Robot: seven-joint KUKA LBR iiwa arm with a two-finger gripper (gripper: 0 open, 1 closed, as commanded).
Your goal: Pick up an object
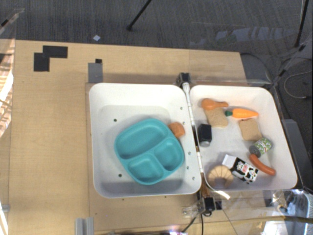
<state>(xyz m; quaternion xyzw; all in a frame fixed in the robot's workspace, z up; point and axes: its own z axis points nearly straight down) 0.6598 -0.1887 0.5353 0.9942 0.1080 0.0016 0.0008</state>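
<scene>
Left bin (98,131): teal plate (149,152), brown item (177,129) at its 2 o'clock | Right bin (274,111): carrot (242,113), croissant (221,175), sausage (262,164) | Gripper state: cannot tell

1. The two shallow white plastic bins (142,94) look smooth, with a faint sheen.
2. The teal divided plastic plate (149,152), lower centre, is smooth and matt.
3. The tan wooden bench top (49,146) looks flat and dull.
4. The orange toy carrot (243,113), upper right, looks glossy plastic.
</scene>
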